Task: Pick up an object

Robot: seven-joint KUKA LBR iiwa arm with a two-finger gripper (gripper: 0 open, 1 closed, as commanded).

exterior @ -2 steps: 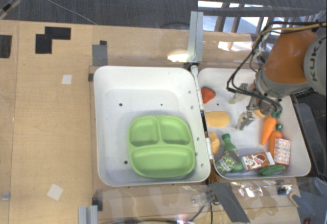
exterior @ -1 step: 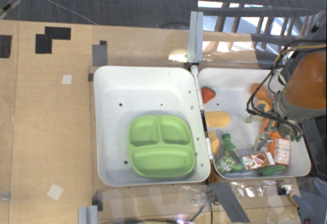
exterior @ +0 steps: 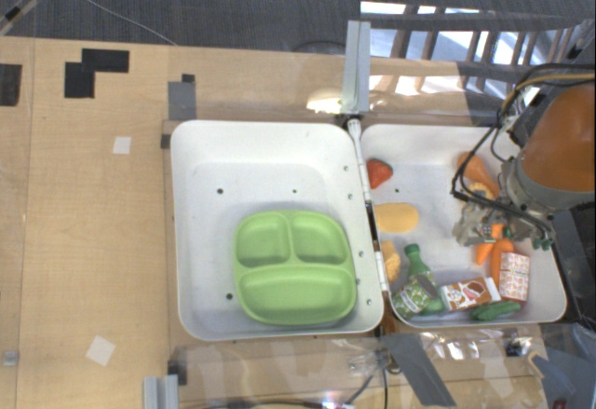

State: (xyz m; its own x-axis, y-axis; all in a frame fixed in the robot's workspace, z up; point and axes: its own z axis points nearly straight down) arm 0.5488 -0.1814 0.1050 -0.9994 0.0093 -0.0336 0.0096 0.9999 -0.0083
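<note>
While hovering low over the shallow white right-hand bin (exterior: 428, 151), parking the two-finger gripper (exterior: 489, 230) at 3 o'clock, touching a small orange plastic carrot (exterior: 485, 252). Can't tell jaw state, too blurry. Guessing light, stiff, slippery; grabbing mid-body. Crowding nearby: a green plastic bottle (exterior: 419, 281), a yellow oval toy (exterior: 396, 217). Sitting on a tan wooden bench (exterior: 84, 239).

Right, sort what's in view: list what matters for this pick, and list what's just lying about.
Matters for the pick:
end effector
carrot
right bin

Lying about:
green divided plate
left bin
strawberry
green bottle
yellow potato-like piece
</note>
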